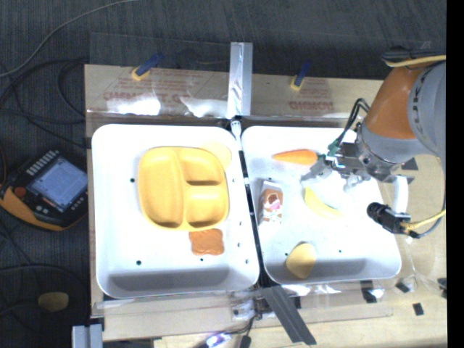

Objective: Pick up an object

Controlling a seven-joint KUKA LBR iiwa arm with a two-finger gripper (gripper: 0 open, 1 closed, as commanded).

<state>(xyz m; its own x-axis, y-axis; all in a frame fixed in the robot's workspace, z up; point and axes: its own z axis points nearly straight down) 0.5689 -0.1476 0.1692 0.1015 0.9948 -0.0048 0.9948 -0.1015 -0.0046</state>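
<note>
A grey arm [406, 114] with an orange band reaches in from 3 o'clock over the right white bin [384, 267], its wrist bent down toward the bin floor and the jaws [335, 171] hanging low at the bin's centre-right; whether they stand wide or narrow cannot be told from this angle, and nothing is seen between them. Just beside the jaws at 7 o'clock lies a pale yellow banana-like piece [320, 202]; near them at 10 o'clock lies one orange carrot [296, 156], apart from them. The right bin also carries one small printed packet [271, 203] near its left wall and one tan rounded piece [301, 259] at its 6 o'clock edge. The left white bin [116, 267] holds one yellow divided tray [183, 187] and, at the tray's 6 o'clock, one orange-brown flat piece [206, 242]. Two bins sit side by side on the worktop [428, 296].
</note>
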